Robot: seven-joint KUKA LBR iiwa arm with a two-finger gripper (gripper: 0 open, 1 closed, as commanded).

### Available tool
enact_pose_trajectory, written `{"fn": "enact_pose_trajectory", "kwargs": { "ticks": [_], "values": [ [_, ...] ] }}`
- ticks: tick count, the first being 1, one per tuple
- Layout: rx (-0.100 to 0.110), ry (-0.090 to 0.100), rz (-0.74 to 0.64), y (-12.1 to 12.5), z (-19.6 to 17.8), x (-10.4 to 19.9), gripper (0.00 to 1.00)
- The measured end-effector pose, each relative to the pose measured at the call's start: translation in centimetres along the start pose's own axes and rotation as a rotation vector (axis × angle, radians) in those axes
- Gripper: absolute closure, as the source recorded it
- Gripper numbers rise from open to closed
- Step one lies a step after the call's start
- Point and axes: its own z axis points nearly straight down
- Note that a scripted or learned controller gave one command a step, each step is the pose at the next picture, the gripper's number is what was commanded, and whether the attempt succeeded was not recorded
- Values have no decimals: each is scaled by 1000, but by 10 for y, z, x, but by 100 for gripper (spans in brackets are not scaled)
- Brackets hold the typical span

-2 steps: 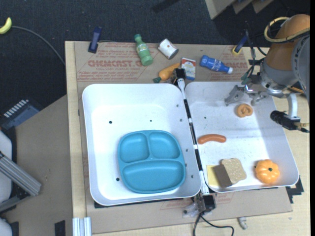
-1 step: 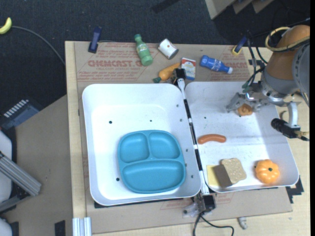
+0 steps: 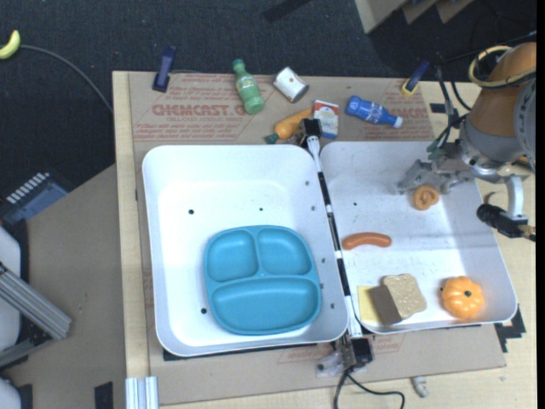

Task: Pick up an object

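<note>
On dark carpet: cardboard-topped bench [image 3: 213, 107] | two white bins [image 3: 170, 194] | claw [image 3: 426, 180] seemingly spread above donut [image 3: 425, 198]

Board [image 3: 128, 228]: tan, red "CHEMCAST" print along far edge, lying on dark carpet [image 3: 85, 7].

Far strip, behind left bin [image 3: 153, 228]:
- blue clip [image 3: 163, 67] at board's far left corner
- green bottle [image 3: 247, 86], lying down
- white can [image 3: 290, 83], tipped, just right of bottle
- carrot [image 3: 289, 127], near the bins' shared corner
- carton [image 3: 325, 118], just right of carrot

Behind right bin [image 3: 504, 267]:
- blue bottle [image 3: 373, 112], on its side
- second blue clip [image 3: 416, 77], at far edge

Off the board: yellow piece [image 3: 8, 43] at upper left, thin cable [image 3: 72, 68] curving from it; metal rail [image 3: 34, 301] at lower left.
</note>
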Motion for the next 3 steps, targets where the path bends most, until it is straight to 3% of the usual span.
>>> {"fn": "enact_pose_trajectory", "kwargs": {
  "ticks": [1,2,3],
  "values": [
    [1,-4,2,-14,1,28,0],
    [-1,-7,3,-15,1,16,0],
    [-1,-5,2,-7,1,42,0]
  ]
}}
